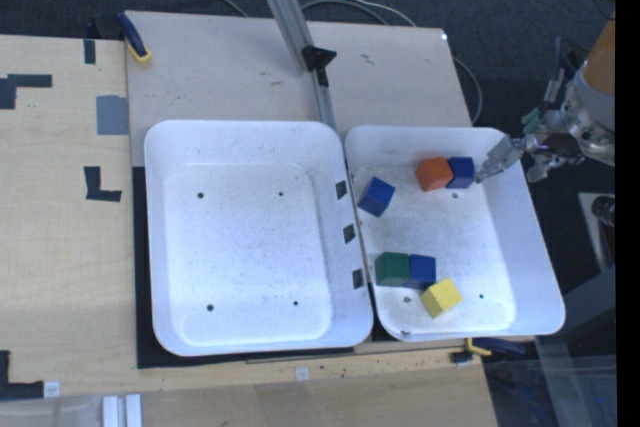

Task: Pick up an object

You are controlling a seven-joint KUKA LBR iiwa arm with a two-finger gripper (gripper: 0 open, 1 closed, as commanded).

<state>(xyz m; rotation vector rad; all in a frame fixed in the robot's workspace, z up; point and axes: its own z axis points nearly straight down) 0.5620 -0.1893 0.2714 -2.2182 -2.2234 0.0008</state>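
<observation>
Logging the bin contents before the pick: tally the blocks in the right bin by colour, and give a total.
Blue blocks: 3
Orange block: 1
Green block: 1
Yellow block: 1
Total: 6, all in the right bin.

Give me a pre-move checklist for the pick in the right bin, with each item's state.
1. Pickable objects lie in the right bin: ok.
2. Pincer is over that bin's upper right edge: ok.
3. Nearest target, the blue cube, is unobstructed from the right: ok.
4. That cube is clear of neighbours: not ok, it touches the orange cube.
5. Pincer opening: cannot tell.
6. Nothing is held already: cannot tell.
</observation>
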